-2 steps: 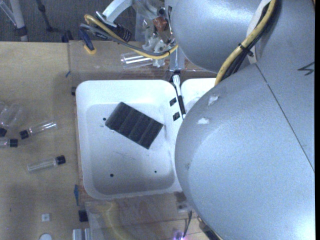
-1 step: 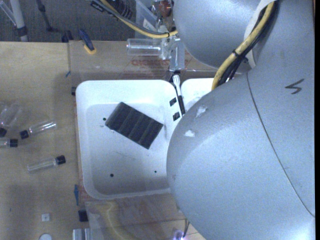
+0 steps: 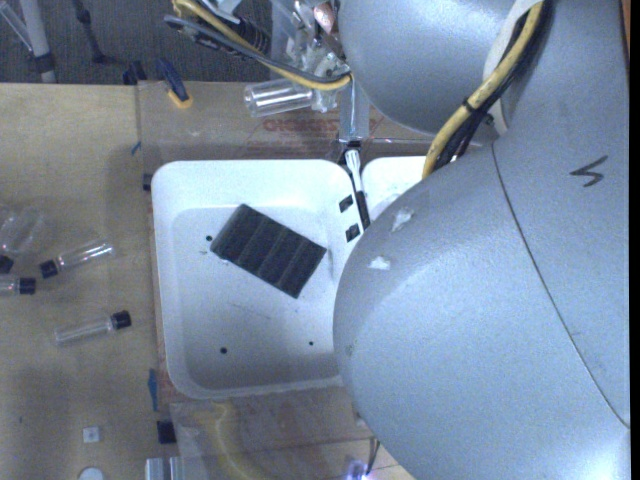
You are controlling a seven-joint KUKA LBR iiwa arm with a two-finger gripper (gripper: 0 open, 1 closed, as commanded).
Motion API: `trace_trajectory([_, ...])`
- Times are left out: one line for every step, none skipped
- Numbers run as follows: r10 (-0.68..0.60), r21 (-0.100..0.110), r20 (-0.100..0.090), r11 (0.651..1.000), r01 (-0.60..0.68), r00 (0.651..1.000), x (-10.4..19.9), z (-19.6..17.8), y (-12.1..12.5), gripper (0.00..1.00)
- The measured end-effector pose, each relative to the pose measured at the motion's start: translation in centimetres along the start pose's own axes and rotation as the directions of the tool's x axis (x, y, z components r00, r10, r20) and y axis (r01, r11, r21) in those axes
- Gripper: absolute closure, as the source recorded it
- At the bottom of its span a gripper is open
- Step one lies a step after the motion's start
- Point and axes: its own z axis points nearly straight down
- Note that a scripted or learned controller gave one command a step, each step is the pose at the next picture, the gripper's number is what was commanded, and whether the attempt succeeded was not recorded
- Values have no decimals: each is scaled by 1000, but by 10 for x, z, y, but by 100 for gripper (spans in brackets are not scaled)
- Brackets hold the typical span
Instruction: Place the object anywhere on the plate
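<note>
The arm [image 3: 500, 268] is by far the biggest thing here, one grey bulk swelling across the right side and covering nearly all of the right bin [image 3: 392, 175], of which a white corner strip shows. One yellow cable [image 3: 480, 88] runs along it. Of two white bins, the left bin [image 3: 180, 268] lies open to the eye, shallow with rounded corners. In it rests one dark plate [image 3: 268, 250], a flat black rectangle with lengthwise ribs (it sits turned at a slant), in the upper middle of the bin floor, apart from the walls. Whether the tool at the arm's end is open, closed or gripping anything cannot be told, for the arm's body hides it. On the wooden bench [image 3: 70, 138] to the left lie three small clear tubes [image 3: 92, 327] with black caps, well apart from the bin. One larger clear cylinder [image 3: 278, 97] lies beyond the bins' far edge.
</note>
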Motion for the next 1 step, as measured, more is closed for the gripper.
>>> trace_trajectory([230, 0, -5, 973, -230, 973, -1, 0, 4, 100])
